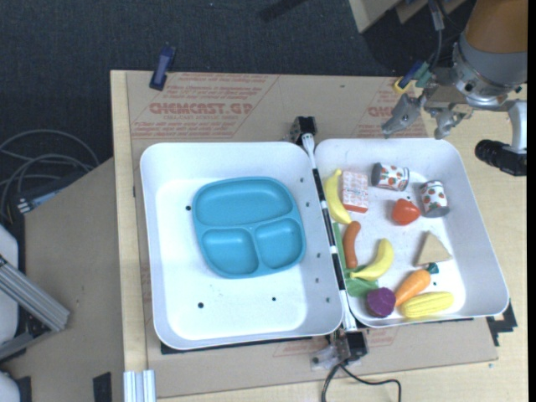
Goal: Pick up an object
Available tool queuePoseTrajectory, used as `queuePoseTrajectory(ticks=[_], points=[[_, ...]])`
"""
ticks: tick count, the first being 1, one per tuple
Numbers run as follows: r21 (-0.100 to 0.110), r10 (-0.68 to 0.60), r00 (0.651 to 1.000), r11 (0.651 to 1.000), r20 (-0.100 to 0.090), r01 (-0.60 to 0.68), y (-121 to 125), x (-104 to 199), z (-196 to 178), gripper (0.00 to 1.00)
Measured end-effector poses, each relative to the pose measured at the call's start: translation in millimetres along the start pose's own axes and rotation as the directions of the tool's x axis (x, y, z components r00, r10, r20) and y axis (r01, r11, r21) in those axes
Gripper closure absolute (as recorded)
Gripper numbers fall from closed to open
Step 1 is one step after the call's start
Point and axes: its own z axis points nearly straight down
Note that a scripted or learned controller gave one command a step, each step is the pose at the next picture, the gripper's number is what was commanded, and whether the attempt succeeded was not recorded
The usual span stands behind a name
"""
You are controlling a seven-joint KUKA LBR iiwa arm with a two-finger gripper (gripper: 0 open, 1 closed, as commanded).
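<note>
Looks like the approach step: the hand (425, 117) hovers above the right bin's (484, 249) far rim, fingers spread, pinching nothing. Nearest pick is the small can (389, 176) just below, so it needs to drop straight down.

The right bin (477, 249) holds a scatter of toy food. At its left wall a banana (335, 198) stands on end, with a pink-and-white wafer (355, 190) beside it and a red sausage (351, 243) nearer. Far side – two small spotted cans (390, 175) (433, 196) on their sides, a tomato (404, 212) between them. Nearer lie a tan wedge (433, 249), a second banana (376, 260), a carrot (414, 285), a purple grape (381, 301) and yellow corn (428, 305).
</note>
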Motion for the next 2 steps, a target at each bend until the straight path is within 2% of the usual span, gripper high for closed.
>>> queuePoseTrajectory(ticks=[1,2], points=[[0.003,0.000,1.000,1.000,-0.001,0.000,-41,10,133,0.00],[0.003,0.000,1.000,1.000,-0.002,0.000,-63,-61,181,0.00]])
